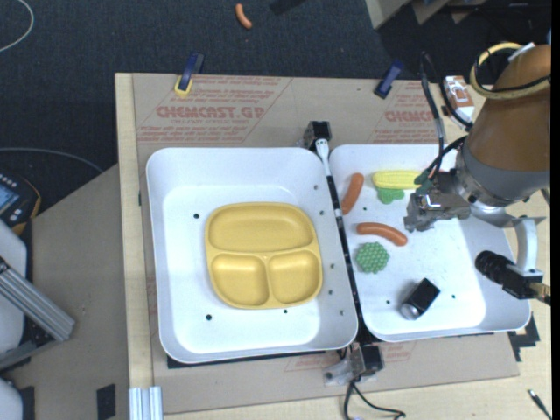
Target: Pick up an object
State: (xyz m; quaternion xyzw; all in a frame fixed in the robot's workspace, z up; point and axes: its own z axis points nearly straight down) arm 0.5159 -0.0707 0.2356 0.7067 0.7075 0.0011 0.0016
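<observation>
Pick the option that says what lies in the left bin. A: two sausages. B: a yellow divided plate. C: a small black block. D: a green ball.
B: the yellow divided plate sits alone in the left bin, while the food pieces and the black block lie in the right bin.

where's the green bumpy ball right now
The green bumpy ball lies in the right white bin, near its left wall, just below an orange sausage.
</observation>
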